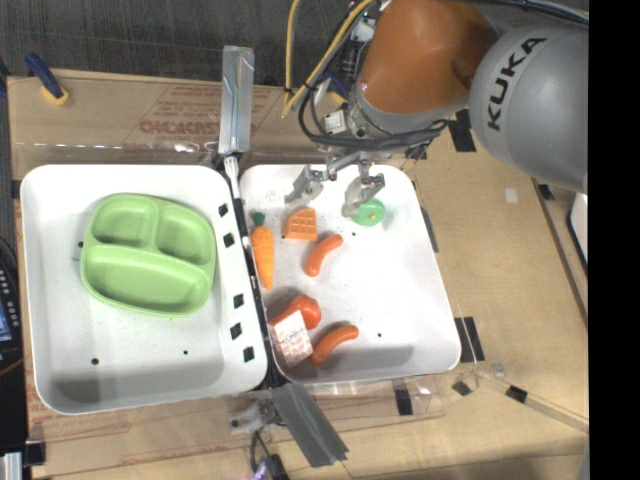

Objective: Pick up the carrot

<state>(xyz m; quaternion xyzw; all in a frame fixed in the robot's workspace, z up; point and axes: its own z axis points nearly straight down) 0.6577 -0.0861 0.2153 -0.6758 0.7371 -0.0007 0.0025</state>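
Your gripper [333,190] hangs over far end of right bin [420,298], fingers spread wide, nothing between them. Wrist hides bin's far rim. Carrot [263,255] lies by right bin's left wall, near divider. Same bin holds waffle piece [300,224], green round piece [370,213], two sausages [323,254], red packet [293,326]. Left bin [50,298] holds green tray [150,255].

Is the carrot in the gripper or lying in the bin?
Lying in the right bin. The carrot rests by its left wall, apart from the open gripper.
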